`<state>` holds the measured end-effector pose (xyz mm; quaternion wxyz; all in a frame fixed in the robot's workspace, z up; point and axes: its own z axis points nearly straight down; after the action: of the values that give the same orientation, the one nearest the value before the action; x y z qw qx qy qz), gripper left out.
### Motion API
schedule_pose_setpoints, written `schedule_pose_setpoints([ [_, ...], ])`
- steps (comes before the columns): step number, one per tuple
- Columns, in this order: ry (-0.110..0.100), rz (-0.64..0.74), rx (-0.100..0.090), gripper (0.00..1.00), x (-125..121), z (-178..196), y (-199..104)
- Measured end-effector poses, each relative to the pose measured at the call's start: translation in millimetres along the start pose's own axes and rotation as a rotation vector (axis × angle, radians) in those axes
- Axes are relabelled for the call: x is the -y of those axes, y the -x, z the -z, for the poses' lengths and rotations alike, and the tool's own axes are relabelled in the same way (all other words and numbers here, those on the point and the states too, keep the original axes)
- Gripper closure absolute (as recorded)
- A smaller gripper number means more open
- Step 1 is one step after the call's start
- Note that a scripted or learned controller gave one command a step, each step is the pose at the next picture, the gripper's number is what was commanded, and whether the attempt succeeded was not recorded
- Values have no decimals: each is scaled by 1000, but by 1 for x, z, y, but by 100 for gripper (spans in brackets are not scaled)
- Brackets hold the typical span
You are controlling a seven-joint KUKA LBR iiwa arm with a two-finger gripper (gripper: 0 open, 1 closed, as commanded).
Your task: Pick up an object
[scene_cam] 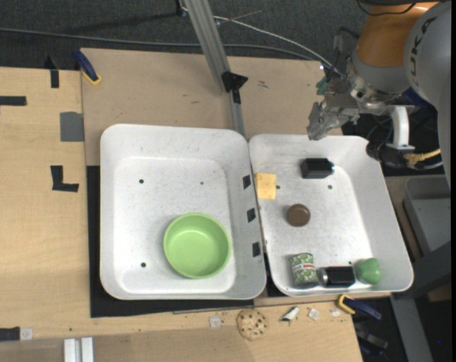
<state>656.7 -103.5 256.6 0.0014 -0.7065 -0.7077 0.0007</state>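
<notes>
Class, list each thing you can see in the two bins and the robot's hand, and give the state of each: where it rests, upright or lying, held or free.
Green bowl: upright, free, in left bin.
Yellow card: flat, at right bin's left edge.
Black block: lying free.
Brown disc: lying free.
Can: on its side, near front wall.
Black-and-green bottle: lying beside the can.
Hand: above the right bin's back rim, holding nothing visible.
</notes>
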Motion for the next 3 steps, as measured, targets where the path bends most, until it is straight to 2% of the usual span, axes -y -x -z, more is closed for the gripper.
schedule_pose_setpoints([
  [1,0,0,0,0,0,0,0],
  [2,-7,0,2,0,-6,-64,0],
  [3,-5,0,1,0,-2,-111,-5],
])
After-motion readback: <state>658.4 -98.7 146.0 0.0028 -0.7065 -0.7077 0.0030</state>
